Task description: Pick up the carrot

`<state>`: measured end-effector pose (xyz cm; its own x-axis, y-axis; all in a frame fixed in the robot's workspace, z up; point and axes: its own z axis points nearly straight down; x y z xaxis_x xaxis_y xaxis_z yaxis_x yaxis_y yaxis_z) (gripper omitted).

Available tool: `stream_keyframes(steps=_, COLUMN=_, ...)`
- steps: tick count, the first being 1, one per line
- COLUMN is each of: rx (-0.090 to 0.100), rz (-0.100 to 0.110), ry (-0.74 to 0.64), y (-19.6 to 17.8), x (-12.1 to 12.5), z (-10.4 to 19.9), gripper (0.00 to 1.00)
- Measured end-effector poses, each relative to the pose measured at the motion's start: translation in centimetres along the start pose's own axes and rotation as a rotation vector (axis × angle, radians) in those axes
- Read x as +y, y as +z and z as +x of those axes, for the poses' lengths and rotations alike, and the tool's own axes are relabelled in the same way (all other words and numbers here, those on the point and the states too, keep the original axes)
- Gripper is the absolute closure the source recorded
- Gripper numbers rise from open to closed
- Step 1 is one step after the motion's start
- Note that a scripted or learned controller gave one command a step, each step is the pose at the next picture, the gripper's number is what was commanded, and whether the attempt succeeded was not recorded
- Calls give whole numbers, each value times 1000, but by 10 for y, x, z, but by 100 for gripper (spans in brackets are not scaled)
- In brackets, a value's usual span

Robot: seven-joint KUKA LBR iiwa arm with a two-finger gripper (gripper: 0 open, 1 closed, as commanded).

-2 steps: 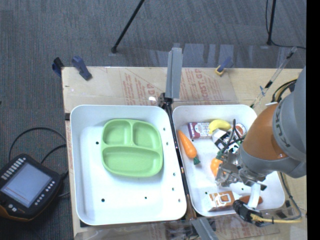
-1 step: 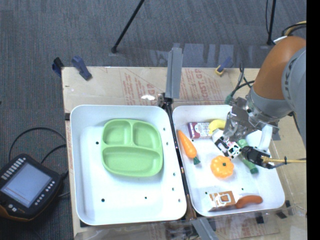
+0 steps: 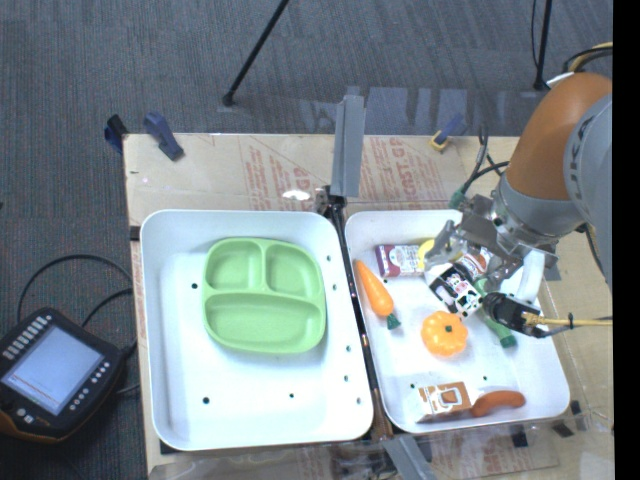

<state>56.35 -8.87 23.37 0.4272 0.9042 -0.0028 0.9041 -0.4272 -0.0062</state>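
Gripper [image 3: 478, 290] hangs right of carrot [image 3: 375, 290].

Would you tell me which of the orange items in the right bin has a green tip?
The long tapered orange carrot by the bin's left wall; the round orange pumpkin and the sausage lack one.

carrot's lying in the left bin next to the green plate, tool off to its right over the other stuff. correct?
Wrong bin. The camera view shows the carrot lying in the right bin, near its left wall; the green plate sits alone in the left bin. The rest holds: the tool is off to the carrot's right, over the other items.
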Motion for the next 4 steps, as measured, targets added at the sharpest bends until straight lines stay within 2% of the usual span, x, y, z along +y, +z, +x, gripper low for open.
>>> stream_keyframes(steps=1, rx=-1, rz=3, ry=101, y=50, x=-64, z=21, gripper=0)
stream_keyframes(steps=2, rx=-1, rz=3, ry=133, y=37, x=-90, z=7, gripper=0)
stream_keyframes(steps=3, rx=2, rz=1, ry=40, y=149, x=-38, z=-28, gripper=0)
stream_keyframes(steps=4, rx=1, rz=9, ry=45, y=142, x=-39, z=-30, gripper=100)
